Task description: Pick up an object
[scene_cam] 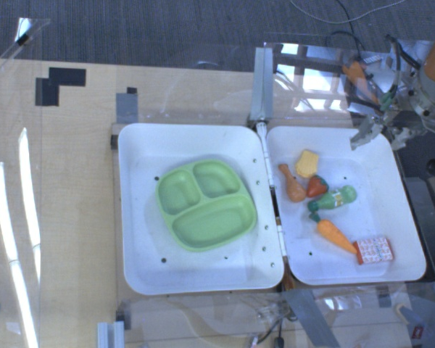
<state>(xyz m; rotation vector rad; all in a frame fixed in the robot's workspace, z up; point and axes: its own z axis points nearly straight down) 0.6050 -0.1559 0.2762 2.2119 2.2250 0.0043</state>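
The right bin (pixel 402 194) holds several toy foods: a yellow block (pixel 307 163), a brown drumstick (pixel 293 183), a red piece (pixel 317 186), a green bottle (pixel 333 199) lying on its side, an orange carrot (pixel 335 236) and a red-and-white box (pixel 373 250). My gripper (pixel 382 138) hangs over the bin's far right corner, above and to the right of the yellow block. It is open, with nothing between its fingers, and it touches none of the objects.
The left bin (pixel 138 259) holds a green divided plate (pixel 205 203). A metal divider (pixel 259 85) rises behind the seam between the bins. Cables and clear panels (pixel 312 78) crowd the area behind the right bin.
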